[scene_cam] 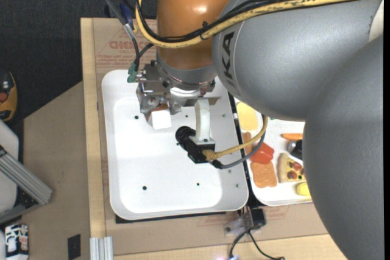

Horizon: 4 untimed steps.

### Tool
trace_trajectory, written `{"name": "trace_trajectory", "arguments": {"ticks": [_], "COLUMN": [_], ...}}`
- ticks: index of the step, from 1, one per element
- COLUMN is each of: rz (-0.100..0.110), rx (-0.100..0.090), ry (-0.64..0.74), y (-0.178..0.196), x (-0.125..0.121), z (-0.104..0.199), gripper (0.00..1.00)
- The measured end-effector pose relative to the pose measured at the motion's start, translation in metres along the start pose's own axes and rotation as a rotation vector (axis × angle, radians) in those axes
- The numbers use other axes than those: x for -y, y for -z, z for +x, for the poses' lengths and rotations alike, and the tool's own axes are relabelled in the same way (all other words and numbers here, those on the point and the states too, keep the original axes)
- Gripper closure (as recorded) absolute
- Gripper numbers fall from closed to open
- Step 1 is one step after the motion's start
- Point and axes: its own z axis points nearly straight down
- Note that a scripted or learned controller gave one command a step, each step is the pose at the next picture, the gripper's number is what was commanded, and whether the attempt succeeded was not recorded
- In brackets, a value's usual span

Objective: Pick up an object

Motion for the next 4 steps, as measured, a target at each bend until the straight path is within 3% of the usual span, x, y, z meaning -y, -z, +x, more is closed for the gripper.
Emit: {"name": "trace_trajectory", "arguments": {"ticks": [1,2,3,4], "rz": [-0.018,-0.003,0.011,-0.002], "rx": [-0.004,0.004,0.01,0.004], "ry": [-0.009,-0.01,-0.014,-0.011], "y": [0.212,0.212,0.103,0.12], "x": [0.032,0.032,0.031,0.03], "z": [-0.007,-0.006,-0.007,-0.007], "gripper": [1.0,1.0,1.0,1.0]}}
